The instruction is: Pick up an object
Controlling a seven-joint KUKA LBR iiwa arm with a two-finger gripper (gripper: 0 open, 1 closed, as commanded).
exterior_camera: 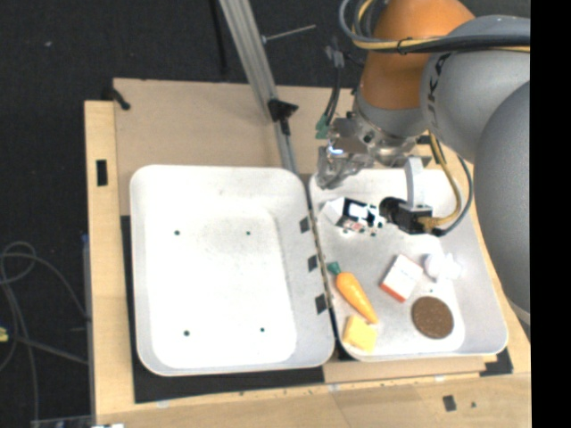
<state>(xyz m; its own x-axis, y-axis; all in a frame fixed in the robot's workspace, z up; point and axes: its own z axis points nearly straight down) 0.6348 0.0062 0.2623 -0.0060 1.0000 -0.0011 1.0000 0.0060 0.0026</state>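
My gripper [331, 173] hangs over the far left corner of the right bin [482, 324], close to the wall between the two bins. A small black-and-white object [358, 215] lies just in front of it and to its right, apart from it. Nearer the front of that bin lie an orange carrot with a green tip [354, 294], a yellow block [359, 333], a white box with an orange side [401, 277], a brown round disc [433, 316] and a small white piece [441, 264].
The left bin [152, 194] stands beside the right one, their rims touching. A slanted metal rail [254, 56] rises behind the bins. The grey arm [482, 87] fills the upper right, over the right bin's far edge.
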